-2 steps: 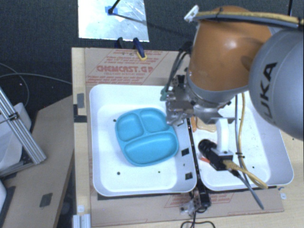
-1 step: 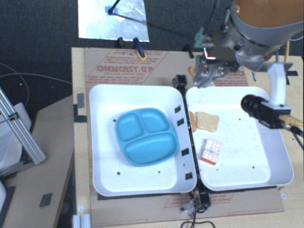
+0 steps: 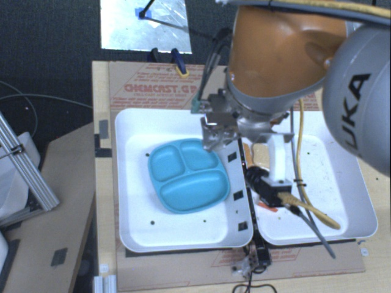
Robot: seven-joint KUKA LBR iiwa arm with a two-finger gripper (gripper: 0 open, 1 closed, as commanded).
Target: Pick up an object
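A light blue divided plate [image 3: 186, 176] with three compartments lies flat in the left white bin [image 3: 137, 224]. My gripper [image 3: 212, 140] hangs over the plate's far right corner, close to the wall between the two bins. The arm's orange band and grey wrist cover much of the right bin [image 3: 348, 218]. I see nothing held in the gripper.
In the right bin, a small red-orange piece [image 3: 267, 207] and a tan patch [image 3: 259, 154] peek out from under the arm. Yellow and grey cables [image 3: 311, 212] trail across that bin. A cardboard sheet [image 3: 153, 87] lies beneath the bins, with a foil square [image 3: 143, 17] behind it.
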